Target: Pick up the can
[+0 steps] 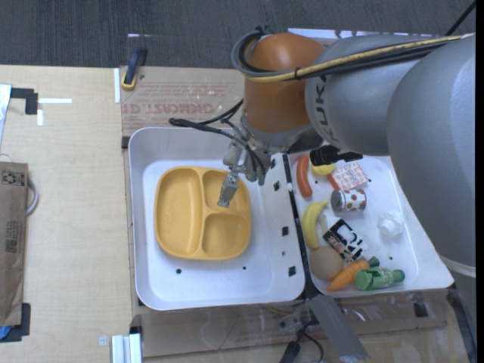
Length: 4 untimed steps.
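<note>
Gripper (229,190) over yellow divided plastic plate (181,214), left bin; finger state unclear to me. Small red-and-white metal can (352,200) lies in right bin. Judged light, rigid, slippery; grasp across cylinder.

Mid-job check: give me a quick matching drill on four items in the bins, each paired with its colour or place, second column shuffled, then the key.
Things:
1. divided plate
2. can
3. carrot
4. claw

Descriptions:
A. orange, near the front of the right bin
B. yellow, lying in the left bin
C. hanging over the plate's upper right compartment
D. on its side in the right bin, beside the banana

Pairs: 1-B, 2-D, 3-A, 4-C
</note>
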Available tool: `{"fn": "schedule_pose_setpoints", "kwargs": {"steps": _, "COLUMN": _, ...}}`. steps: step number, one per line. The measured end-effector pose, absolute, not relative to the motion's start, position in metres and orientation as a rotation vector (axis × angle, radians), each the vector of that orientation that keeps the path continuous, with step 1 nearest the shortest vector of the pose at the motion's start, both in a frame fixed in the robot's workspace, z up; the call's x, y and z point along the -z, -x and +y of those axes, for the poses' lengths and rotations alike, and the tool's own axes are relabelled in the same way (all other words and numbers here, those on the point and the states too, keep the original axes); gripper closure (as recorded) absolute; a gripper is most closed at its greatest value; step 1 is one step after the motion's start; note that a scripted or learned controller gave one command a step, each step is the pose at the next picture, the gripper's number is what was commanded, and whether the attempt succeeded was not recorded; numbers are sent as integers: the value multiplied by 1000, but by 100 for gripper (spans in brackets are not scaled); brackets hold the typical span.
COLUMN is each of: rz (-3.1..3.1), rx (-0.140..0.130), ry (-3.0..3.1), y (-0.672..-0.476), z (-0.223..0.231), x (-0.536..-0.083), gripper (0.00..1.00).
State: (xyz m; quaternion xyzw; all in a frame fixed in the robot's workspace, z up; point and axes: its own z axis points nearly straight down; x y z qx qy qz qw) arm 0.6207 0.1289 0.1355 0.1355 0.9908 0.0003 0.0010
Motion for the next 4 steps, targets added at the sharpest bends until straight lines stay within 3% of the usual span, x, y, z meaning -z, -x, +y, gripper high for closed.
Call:
{"fn": "schedule_pose_setpoints", "kwargs": {"steps": 1, "rz": 3130, "rx": -2, "ry": -230, "y": -635, "z": 220, "x": -92, "gripper": 0}}
{"fn": "schedule_pose_setpoints", "kwargs": {"steps": 2, "rz": 3123, "rx": -5, "ry": -239, "y": -636, "z": 218, "x": -96, "gripper": 100}}
{"fn": "schedule_pose_setpoints", "kwargs": {"steps": 3, "rz": 3111, "rx": -10, "ry": -274, "y": -562, "z": 228, "x": -112, "gripper": 100}}
{"fn": "schedule_pose_setpoints", "kwargs": {"steps": 4, "rz": 3087, "rx": -28, "ry": -310, "y": -551, "z": 179, "x": -155, "gripper": 100}}
